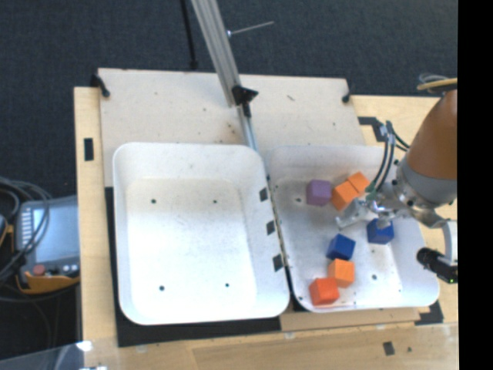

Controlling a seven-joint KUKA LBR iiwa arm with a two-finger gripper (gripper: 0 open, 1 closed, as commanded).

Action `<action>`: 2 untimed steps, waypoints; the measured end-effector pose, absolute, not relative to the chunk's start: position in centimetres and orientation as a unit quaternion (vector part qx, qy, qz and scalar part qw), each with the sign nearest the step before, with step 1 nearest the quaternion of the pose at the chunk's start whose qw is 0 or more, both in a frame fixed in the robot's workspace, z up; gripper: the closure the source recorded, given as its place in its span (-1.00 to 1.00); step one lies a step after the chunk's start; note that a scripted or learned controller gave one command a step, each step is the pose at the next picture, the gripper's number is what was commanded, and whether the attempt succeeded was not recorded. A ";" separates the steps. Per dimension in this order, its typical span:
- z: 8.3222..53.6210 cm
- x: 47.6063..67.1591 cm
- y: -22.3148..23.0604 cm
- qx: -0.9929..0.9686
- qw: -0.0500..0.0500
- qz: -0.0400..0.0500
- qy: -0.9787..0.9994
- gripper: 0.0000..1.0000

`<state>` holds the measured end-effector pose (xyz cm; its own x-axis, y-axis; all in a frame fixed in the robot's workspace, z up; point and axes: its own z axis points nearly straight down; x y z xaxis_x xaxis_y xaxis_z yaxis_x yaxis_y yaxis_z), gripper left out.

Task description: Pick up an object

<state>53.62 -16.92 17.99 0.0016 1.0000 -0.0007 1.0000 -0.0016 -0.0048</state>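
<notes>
So the arm is reaching in from the right and has its tool [368, 210] down low inside the right bin [385, 291], in the middle of the pile of blocks. The metal bits of the tool sit right between the orange block [350, 189] on the far side and a blue block [380, 232] just on its near side. Honestly I can't tell whether the tool is wide or narrow from here, the wrist covers too much, and I don't see any block clearly between its tips.

The rest of the blocks are all in that same bin: a purple one [319, 192] just left of the orange one, another blue block [340, 247] nearer the middle, then a small orange block [342, 271] and a reddish block [325, 290] down by the near edge. The left bin [192, 168] has nothing to do with it so far.

My read: it's at the grab stage, nothing lifted yet. Every block looks like it's resting on the bin floor. What's left is closing on something, probably that blue or orange one, and raising it clear.
</notes>
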 end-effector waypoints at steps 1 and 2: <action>13.7 53.2 -16.7 -0.708 0.001 0.002 -0.707 -1.00; 15.0 53.5 -16.8 -0.710 -0.002 -0.002 -0.704 1.00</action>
<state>53.47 -16.80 15.04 0.0086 1.0000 -0.0009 0.9999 -0.0086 0.0057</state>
